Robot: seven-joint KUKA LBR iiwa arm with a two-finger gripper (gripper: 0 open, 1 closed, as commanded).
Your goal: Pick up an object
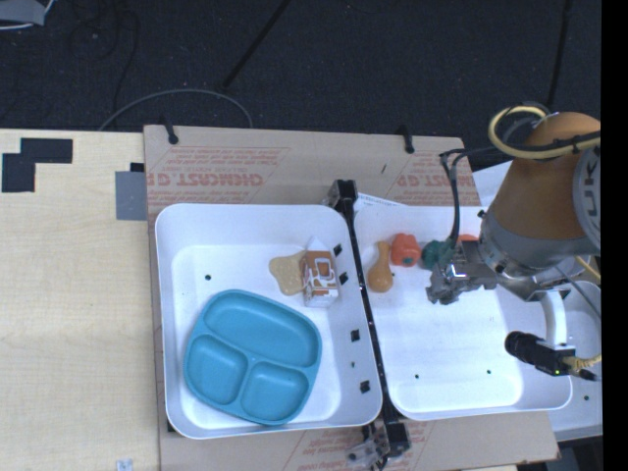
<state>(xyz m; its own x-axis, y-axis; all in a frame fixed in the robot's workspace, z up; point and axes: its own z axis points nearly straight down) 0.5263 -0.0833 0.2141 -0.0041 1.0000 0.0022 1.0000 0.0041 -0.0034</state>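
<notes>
— Where had my gripper (446,285) got to at that moment?

— You had it low over the right bin (461,381), in the far half, with the arm (540,194) reaching in from the view's right behind it.

— Were the jaws clenched or released?

— I couldn't tell you. The wrist hid them from above, and nothing showed between them.

— And the things to pick?

— Three lay in your bin, all on the view's left of the jaws. The green piece (433,254) was just beside them, a little farther back; whether it touched them I couldn't say. The orange piece (403,250) sat touching the green one on the side away from the jaws. The tan piece (379,275) lay farther off again, against the wall between the bins.

— What about the other bin?

— The left bin (182,263) was well apart from your jaws. A box (319,276) stood just past the wall, with a flat tan thing (286,273) touching it on the far side from the jaws. A blue plate (253,356) lay nearer the camera than both and farthest from your gripper.
</notes>
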